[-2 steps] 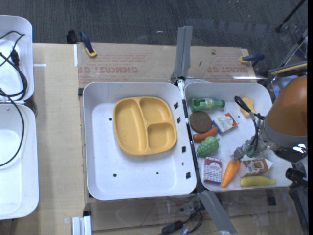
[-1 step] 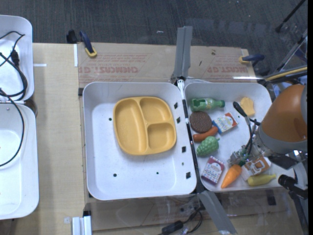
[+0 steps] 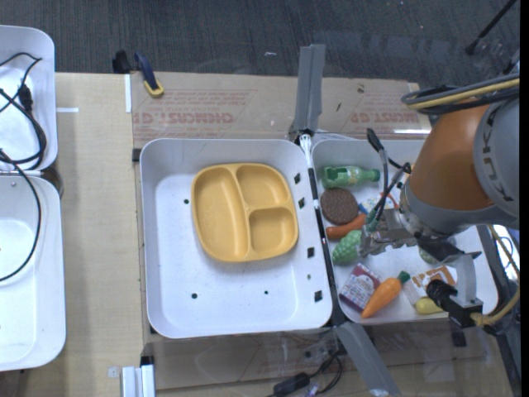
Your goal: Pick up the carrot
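Claw [image 3: 374,240]: grip unclear, over right bin [image 3: 364,150] | near: green toy [image 3: 348,246], cookie [image 3: 338,206] | carrot [image 3: 382,295] apart | arm [image 3: 463,172] hides bin's right.

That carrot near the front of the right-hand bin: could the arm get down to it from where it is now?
Probably yes. The carrot lies uncovered, with the gripper just above it in the view; a small packet alongside might crowd it.

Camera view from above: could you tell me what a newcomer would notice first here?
Probably the yellow divided plate, alone in the left bin. Next, the arm's orange band looming over the right bin, where the carrot lies near the front edge among crowded toy foods, beside a small packet.
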Motion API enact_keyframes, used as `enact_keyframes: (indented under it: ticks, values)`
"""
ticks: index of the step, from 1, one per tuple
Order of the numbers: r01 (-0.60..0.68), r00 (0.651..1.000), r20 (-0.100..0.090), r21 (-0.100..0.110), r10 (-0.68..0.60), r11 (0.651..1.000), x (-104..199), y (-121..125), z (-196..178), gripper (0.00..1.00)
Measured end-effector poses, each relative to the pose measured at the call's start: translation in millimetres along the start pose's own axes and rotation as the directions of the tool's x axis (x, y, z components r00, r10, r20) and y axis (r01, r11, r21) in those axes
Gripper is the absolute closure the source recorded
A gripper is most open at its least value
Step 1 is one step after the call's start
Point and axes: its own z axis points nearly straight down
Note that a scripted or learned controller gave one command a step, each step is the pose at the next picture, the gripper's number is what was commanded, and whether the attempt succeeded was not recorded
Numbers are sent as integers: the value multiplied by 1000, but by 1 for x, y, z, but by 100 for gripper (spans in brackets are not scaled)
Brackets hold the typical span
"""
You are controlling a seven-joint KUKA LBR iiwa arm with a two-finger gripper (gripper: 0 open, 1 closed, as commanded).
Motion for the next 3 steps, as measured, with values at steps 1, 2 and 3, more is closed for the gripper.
enact_keyframes:
  ticks: [1,2,3]
  values:
    - [0,1000,0,1,0,1000,0,0,0,0]
    - [-173,985,-3,-1,173,985,-63,-5,99,0]
    - [-85,996,-3,1,85,996,-139,-13,101,0]
